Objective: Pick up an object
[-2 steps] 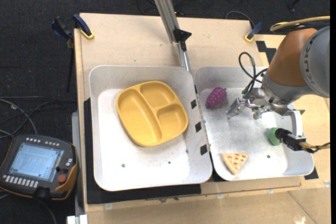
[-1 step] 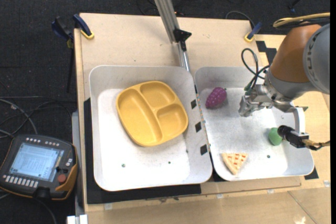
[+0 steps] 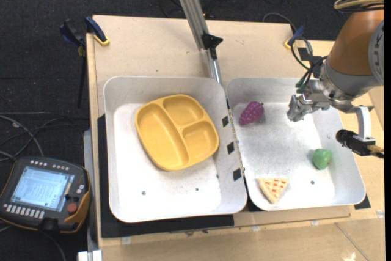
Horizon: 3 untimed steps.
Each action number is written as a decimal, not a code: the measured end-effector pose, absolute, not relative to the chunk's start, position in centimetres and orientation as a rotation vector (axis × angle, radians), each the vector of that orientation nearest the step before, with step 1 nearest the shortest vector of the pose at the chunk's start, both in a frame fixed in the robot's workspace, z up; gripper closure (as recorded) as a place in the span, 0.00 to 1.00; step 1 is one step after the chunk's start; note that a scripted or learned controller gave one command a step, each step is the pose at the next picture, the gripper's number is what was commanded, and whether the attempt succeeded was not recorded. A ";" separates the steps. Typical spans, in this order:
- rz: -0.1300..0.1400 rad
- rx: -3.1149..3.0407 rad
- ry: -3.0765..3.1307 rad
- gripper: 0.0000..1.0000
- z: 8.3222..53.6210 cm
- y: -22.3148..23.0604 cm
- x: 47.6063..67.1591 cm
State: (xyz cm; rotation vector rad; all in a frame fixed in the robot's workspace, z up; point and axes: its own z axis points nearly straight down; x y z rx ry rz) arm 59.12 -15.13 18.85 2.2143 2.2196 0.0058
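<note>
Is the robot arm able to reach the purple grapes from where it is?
Probably yes. The tool hangs over the same right bin as the purple grapes, with only bare bin floor between them and nothing lying in the way.

arm (image 3: 360,46): orange band, grey wrist | gripper (image 3: 295,112): grey metal | black cables

Two bins sit side by side on the desk (image 3: 153,46). The divided plate (image 3: 177,131) lies in the left bin (image 3: 122,192). Relative to the plate, the right bin (image 3: 342,192) lies to the right and holds the grape bunch (image 3: 252,112) nearest, the waffle piece (image 3: 272,188) toward the front, and the round fruit (image 3: 322,158) farthest right. The end effector (image 3: 297,110) hangs over that bin's rear, right of the grape bunch. A teach pendant (image 3: 43,191) lies left of the plate, off the desk.
</note>
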 end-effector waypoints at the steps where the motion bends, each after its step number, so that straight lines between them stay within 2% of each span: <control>1: 0.004 2.215 2.221 1.00 23.2 -14.9 58.9; 2: 0.003 2.216 2.222 1.00 25.1 -14.9 59.0; 3: 0.001 2.213 2.232 1.00 24.5 -8.9 59.1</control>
